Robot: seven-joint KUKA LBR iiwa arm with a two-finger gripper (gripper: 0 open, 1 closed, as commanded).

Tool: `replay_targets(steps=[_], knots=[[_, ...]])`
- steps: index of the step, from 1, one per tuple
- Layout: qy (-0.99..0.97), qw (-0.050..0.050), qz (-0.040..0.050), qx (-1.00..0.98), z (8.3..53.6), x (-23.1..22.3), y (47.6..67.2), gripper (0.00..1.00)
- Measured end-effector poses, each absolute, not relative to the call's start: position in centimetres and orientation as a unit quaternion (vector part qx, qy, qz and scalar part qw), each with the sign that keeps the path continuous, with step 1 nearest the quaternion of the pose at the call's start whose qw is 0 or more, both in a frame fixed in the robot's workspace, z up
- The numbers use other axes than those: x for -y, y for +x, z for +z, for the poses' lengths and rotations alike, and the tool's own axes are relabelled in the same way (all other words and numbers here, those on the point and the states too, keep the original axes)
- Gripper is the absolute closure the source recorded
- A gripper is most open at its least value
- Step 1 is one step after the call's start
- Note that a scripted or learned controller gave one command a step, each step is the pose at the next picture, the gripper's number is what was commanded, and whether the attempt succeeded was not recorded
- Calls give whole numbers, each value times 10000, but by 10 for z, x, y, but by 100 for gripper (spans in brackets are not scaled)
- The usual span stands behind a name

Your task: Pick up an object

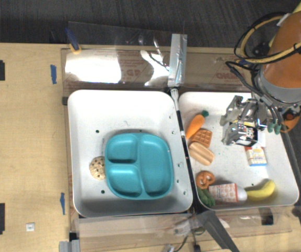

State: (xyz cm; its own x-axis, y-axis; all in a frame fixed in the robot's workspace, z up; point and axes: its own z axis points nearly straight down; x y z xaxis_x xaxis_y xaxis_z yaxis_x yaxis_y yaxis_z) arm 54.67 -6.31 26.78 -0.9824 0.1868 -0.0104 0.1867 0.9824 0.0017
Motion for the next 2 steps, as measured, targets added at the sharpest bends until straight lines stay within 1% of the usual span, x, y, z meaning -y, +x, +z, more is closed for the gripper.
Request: replay_targets(steps=[1,2], knots=[[938,-10,4,-9956,212,55,502,100],[1777,-5,6,-9841,184,29,480,100]])
